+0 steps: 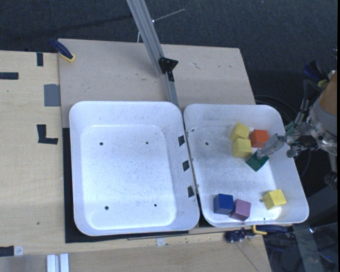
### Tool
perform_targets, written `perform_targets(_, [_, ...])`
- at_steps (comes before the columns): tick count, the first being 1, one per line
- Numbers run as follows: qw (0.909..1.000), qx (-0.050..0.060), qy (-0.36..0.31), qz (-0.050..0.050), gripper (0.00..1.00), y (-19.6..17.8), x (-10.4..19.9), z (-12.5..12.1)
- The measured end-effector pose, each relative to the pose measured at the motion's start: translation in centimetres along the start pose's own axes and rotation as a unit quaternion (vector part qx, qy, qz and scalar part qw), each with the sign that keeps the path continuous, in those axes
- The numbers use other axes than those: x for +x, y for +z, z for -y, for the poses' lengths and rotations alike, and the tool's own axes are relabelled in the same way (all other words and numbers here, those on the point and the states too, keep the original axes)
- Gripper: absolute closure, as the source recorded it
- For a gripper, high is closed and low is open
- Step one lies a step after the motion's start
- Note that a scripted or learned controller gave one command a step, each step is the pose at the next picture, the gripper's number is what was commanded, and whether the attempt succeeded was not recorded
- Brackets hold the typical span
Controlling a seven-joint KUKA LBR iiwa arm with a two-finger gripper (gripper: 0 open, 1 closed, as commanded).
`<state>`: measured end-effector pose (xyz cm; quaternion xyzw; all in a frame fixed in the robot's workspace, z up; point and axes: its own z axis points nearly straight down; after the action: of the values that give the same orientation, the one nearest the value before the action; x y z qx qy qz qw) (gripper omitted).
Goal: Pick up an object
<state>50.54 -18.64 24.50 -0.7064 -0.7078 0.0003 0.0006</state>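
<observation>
The right bin holds several small blocks. Two yellow blocks and an orange block cluster near its far right. A dark green block lies just in front of them. Along the near side sit a blue block, a purple block and another yellow block. My gripper reaches in over the bin's right rim and slants down toward the green block, between it and the orange one. Whether it touches either block is not visible.
The left bin stands beside the right one, their rims meeting in the middle. A slanted metal pole rises behind the bins. The arm's wrist hangs over the bench's right edge among cables.
</observation>
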Motion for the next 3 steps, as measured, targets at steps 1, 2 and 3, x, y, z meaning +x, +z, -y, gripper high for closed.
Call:
perform_targets(1, [1.0000,0.000,0.000,0.000,0.00,0.0,0.0,0.0])
perform_targets(2, [1.0000,0.003,0.001,-0.001,0.00,6.1,0.5,0.8])
perform_targets(3, [1.0000,0.003,0.000,0.000,0.00,10.6,1.1,0.7])
